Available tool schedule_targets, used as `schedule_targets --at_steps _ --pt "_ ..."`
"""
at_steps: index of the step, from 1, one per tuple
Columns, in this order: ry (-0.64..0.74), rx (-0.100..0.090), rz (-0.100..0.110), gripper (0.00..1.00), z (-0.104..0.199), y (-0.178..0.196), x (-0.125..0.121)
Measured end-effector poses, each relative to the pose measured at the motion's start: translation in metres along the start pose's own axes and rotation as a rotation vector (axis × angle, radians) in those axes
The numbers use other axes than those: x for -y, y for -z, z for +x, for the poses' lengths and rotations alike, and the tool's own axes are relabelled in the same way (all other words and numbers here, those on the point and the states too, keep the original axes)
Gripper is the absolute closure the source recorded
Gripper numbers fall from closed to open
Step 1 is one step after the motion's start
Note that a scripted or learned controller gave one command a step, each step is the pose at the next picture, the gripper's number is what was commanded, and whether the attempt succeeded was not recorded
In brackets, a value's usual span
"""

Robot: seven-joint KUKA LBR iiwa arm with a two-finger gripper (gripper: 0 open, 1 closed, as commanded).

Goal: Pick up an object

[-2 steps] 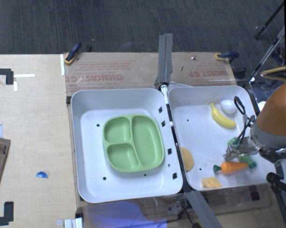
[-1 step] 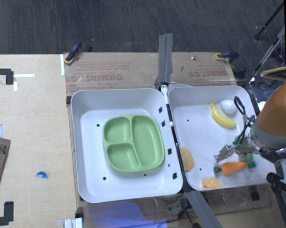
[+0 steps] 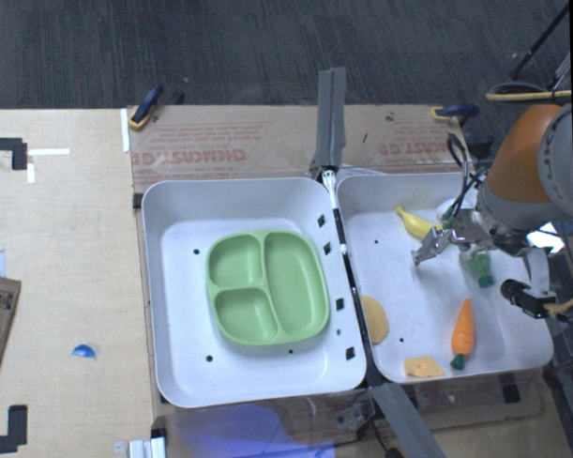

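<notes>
My gripper [image 3: 432,244] hangs low over the right bin [image 3: 526,356], in its upper middle part. Just to its upper left lies a yellow banana [image 3: 413,222], close to the gripper tip; contact is unclear. A small green piece [image 3: 481,268] sits under the wrist to the right. An orange carrot with a green top [image 3: 462,332] lies toward the bin's front right. A flat yellow piece [image 3: 424,366] rests at the front edge, and a tan round piece [image 3: 374,319] lies against the left wall. I see nothing held.
The left bin [image 3: 166,274] holds a green divided plate [image 3: 268,288]. A grey divider post [image 3: 330,118] stands behind the seam between the bins. Cables and the arm's body [image 3: 538,168] crowd the right bin's far right side.
</notes>
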State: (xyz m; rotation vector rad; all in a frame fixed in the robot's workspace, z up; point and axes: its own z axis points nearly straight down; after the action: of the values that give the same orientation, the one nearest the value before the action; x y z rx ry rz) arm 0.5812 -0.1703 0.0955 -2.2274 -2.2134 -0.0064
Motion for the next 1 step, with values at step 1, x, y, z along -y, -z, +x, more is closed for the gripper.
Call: schedule_targets --at_steps 1 --pt "0.036 0.006 0.002 0.00 0.0539 -0.0039 -0.0619"
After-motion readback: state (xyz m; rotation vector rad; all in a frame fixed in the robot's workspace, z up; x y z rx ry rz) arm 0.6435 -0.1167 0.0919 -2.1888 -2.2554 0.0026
